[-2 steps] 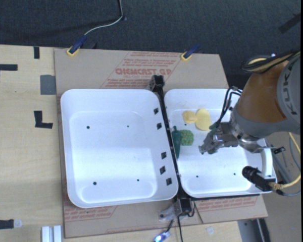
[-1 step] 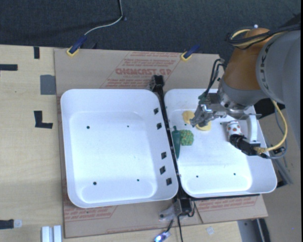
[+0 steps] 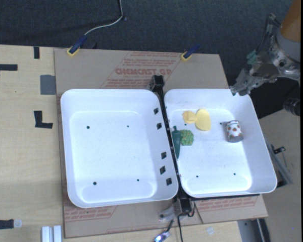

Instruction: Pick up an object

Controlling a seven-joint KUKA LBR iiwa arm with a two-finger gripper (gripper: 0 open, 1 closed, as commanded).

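Note:
In the right bin (image 3: 252, 150) lie three things. A yellow object (image 3: 199, 119) rests near the bin's back left. A green leafy toy (image 3: 182, 139) sits against the left wall, by the divider. A small grey and white cup with red spots (image 3: 233, 131) lies toward the right side. My gripper (image 3: 241, 87) hangs at the bin's back right corner, above the rim, up and to the right of the spotted cup. Nothing shows between its fingers.
The left bin (image 3: 70, 135) stands beside the right one, joined by a black clip strip (image 3: 164, 135). Both rest on a cardboard sheet (image 3: 136, 69) held by blue and yellow clamps (image 3: 77, 46). A cable (image 3: 118, 9) runs across the dark backdrop.

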